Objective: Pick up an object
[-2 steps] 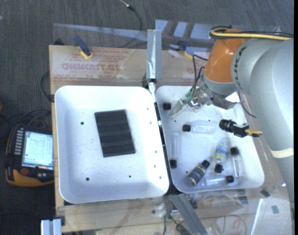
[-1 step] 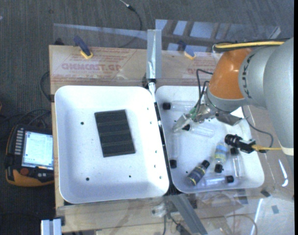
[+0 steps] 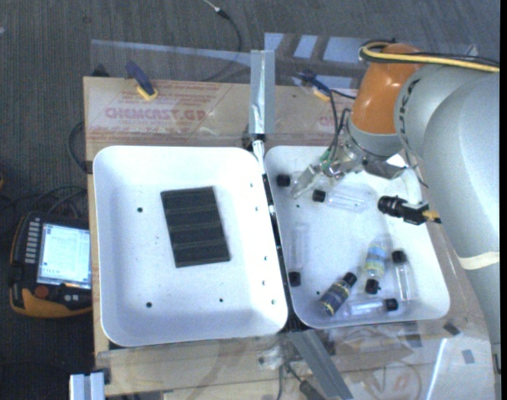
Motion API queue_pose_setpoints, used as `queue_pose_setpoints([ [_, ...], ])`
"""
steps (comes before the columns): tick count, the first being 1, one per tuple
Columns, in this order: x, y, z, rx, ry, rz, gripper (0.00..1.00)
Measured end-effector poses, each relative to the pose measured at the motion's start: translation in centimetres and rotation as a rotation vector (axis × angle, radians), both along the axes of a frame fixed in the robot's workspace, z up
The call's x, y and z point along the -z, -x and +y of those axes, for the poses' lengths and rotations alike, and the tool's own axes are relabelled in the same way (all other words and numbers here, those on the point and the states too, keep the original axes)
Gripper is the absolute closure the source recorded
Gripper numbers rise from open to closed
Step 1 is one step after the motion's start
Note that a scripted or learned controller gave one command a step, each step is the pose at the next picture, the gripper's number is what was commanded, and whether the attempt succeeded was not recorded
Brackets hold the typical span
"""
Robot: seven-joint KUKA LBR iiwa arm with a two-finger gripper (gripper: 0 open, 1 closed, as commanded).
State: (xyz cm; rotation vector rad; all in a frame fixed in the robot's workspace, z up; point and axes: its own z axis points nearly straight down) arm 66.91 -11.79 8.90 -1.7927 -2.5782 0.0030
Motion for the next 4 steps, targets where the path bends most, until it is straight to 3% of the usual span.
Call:
queue_pose_setpoints([
  [1, -0.7, 0.4, -0.4, 0.001, 0.006, 0.016, 1.0],
  [2, -6.5, 0.1, 4.5, 0.049, 0.003, 0.0, 1.0],
  [3, -6.5, 0.1, 4.5, 0.049, 0.004, 0.0, 0.0],
  [4, 0.0, 1.7, -1.0, 0.024, 0.002, -0.012, 0.0],
])
